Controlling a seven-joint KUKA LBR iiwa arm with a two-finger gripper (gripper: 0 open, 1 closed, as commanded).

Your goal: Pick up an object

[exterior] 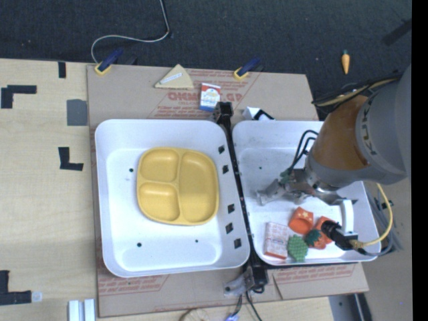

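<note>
In the right bin (267,149), my gripper (269,194) hangs low over the bin floor at its left middle, reaching in from the right under the grey arm (354,142). Nothing is visible in its grasp. Near the bin's front lie a white and red packet (275,239), a green bumpy piece (297,247), an orange piece (302,219) and a red-orange piece (323,237). The packet sits just below and right of the gripper, apart from it.
The left bin (117,179) bears a yellow divided plate (178,184). Behind the bins on the cardboard stand a small carton (210,97) and a tan wedge (175,77). A black divider (232,172) runs between the bins.
</note>
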